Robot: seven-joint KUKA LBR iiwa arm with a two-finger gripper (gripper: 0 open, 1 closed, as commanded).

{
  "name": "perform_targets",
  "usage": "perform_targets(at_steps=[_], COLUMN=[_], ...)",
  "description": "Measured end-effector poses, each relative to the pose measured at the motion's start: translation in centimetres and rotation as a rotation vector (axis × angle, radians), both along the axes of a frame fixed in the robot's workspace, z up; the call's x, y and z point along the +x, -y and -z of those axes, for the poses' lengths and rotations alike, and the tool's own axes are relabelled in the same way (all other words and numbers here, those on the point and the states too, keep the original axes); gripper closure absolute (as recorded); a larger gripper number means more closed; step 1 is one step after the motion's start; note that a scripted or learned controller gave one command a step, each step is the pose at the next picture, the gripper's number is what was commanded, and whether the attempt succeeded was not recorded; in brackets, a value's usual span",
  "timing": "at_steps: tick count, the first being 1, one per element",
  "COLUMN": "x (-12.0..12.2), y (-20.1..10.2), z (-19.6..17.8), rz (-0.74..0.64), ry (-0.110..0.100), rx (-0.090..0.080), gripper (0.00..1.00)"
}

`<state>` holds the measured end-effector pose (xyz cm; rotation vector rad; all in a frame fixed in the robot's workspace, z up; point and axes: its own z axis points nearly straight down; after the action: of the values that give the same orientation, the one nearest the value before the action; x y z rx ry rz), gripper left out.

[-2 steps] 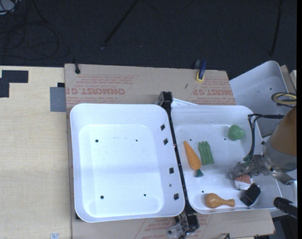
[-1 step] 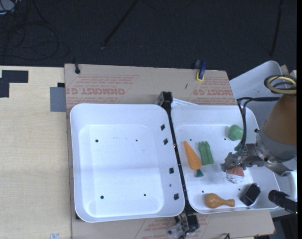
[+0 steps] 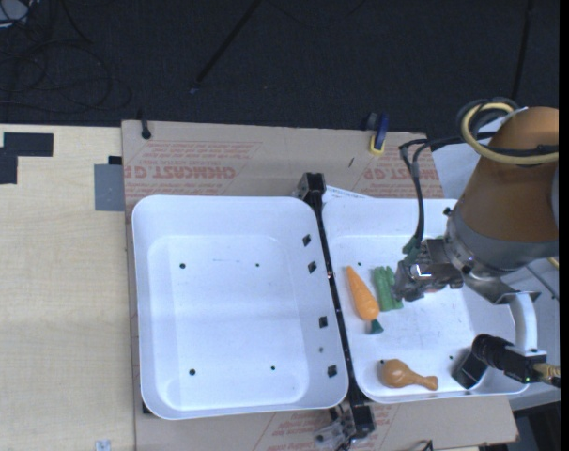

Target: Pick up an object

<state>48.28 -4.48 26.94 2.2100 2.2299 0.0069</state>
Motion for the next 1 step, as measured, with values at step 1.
perform_targets(at_steps=[1], x=[3.87], y=[3.52], z=[3.63], rz=[0.011], ry=[-0.008], rx=[-0.003], gripper=[1.00])
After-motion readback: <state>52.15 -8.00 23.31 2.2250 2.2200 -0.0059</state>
